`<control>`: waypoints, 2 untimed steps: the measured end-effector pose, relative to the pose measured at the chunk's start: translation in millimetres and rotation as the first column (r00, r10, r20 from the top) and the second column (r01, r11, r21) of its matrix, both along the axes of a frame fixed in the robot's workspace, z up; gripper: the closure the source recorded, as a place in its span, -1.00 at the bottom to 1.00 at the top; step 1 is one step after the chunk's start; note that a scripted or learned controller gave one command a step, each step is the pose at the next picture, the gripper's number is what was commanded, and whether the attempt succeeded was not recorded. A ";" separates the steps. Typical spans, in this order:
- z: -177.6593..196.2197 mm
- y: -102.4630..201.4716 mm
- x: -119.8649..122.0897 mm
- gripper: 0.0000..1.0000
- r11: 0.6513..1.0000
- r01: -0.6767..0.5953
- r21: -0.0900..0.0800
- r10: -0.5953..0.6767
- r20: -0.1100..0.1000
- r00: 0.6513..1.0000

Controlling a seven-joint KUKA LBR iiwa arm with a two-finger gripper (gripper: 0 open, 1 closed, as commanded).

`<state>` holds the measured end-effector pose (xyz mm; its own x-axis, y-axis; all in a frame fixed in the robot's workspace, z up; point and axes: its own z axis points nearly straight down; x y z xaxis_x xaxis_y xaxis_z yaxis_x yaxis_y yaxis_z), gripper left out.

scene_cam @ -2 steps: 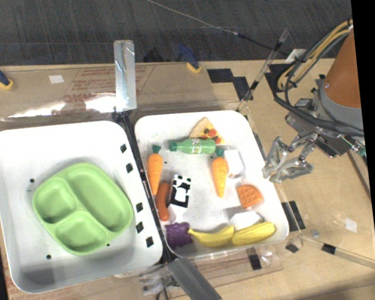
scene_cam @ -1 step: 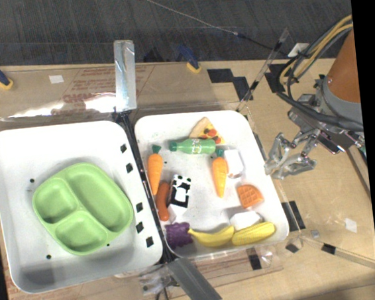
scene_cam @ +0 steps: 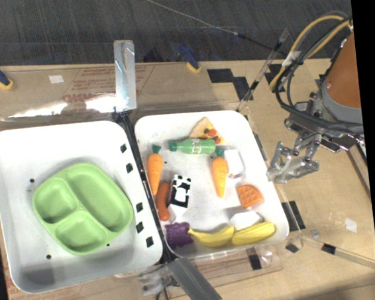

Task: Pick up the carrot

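- The pincer (scene_cam: 289, 166) hangs over the bare tabletop (scene_cam: 328, 218), just outside the right wall of the right bin (scene_cam: 262, 150); its fingers look a little spread with nothing between them, though they are small and I am not fully sure.
- There are two carrots in the right bin; one carrot (scene_cam: 220, 173) lies near the middle of the bin, its green top toward the far wall; the second carrot (scene_cam: 155, 169) lies against the left wall of that bin.
- The nearer carrot has close neighbours; a white block (scene_cam: 234, 162) touches its right side, and an orange slice (scene_cam: 250, 195) sits just beside its tip; the green bottle (scene_cam: 194, 146) lies just beyond its top.
- Risk, in my judgement: the fingers may come down on the white block and push it, or pinch both things together; the cause would be the tight space on that side.
- Another risk: the carrot is tapered and smooth, so a grip near the tip may slip off.
- The bin wall stands between the pincer and the carrot; a low approach may hit it.
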<state>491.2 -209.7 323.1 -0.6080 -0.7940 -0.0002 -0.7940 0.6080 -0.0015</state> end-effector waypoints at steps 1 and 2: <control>16.2 0.4 5.5 1.00 0.957 -0.290 0.000 0.290 0.001 0.957; -25.5 0.6 -9.9 1.00 0.839 -0.544 0.003 0.544 -0.002 0.839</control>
